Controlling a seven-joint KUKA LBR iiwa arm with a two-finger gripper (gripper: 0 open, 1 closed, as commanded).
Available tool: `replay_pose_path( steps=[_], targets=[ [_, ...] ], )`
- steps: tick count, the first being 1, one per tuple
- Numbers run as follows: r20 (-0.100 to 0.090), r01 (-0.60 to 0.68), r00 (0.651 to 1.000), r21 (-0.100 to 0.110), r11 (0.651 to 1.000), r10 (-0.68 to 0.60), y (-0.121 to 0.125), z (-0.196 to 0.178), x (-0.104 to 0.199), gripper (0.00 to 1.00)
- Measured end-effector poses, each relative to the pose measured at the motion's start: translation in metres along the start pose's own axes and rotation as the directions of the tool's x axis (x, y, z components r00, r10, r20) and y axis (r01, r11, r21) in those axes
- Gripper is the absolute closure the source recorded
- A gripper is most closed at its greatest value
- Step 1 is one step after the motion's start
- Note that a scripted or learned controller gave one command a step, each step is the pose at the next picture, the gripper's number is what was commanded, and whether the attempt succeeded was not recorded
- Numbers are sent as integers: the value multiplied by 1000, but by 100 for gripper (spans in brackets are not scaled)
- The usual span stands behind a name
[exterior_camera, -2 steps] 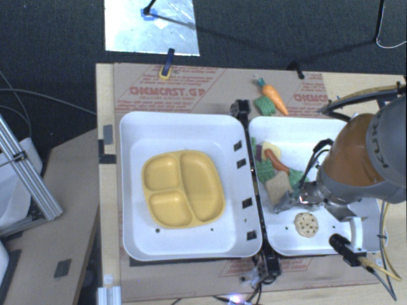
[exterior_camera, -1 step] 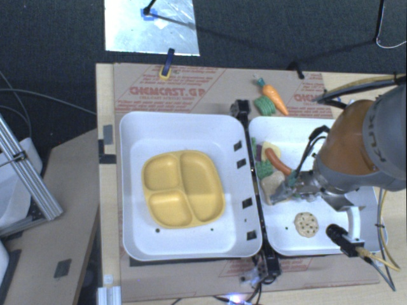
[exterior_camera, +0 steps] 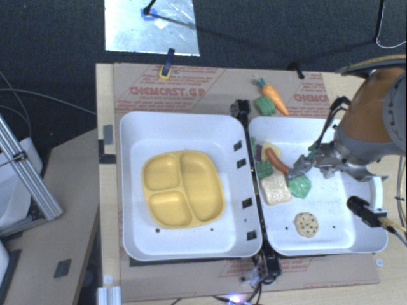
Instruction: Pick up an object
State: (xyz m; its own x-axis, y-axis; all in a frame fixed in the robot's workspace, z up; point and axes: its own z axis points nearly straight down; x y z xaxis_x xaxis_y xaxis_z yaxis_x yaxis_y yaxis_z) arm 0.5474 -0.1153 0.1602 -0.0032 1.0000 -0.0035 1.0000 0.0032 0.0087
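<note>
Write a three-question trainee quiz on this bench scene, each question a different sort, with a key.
1. True or false: the yellow divided plate lies in the right bin.
2. Which item lies outside both bins? A) cookie B) toy carrot C) bread slice
3. Fill in: the gripper is low over the green leafy piece and the toy ____.

Key: 1. false, it lies in the left bin; 2. B; 3. sausage
</note>
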Motion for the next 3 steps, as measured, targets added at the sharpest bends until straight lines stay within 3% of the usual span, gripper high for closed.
replay_pose_path(
  steps=[1, 2, 3],
  targets=[
    [-2, -6, 1000, 5, 1000, 6, -10, 77, -23, 0],
    [-1, 1, 1000, 2, 1000, -1, 12, 27, -29, 0],
    [-5, -4, 1000, 13, 1000, 4, -35, 49, -31, 0]
  ],
)
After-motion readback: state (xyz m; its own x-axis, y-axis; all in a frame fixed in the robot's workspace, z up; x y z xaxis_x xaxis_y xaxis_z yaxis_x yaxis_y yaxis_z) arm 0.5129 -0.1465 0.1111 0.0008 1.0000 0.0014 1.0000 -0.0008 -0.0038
